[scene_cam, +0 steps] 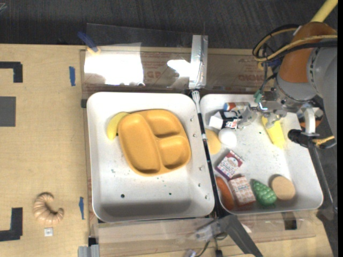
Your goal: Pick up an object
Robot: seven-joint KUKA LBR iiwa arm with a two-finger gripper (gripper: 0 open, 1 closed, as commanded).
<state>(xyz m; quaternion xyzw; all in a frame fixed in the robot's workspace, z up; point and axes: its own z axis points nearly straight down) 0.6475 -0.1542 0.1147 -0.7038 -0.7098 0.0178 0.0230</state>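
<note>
Hovering two-finger claw [252,114], state of grip not possible to tell, above upper part of right white plastic bin [308,189]. Nearest: small white round ball [228,138], just below-left; yellow banana-like piece [275,133] to lower right, long axis steep.

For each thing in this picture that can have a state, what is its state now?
Two-finger gripper: low over the right bin's far end.
Orange divided plastic tray: upside down in the left bin.
Yellow banana: partly under that tray.
Green ridged toy: lying free.
Round tan disc: lying flat.
</note>
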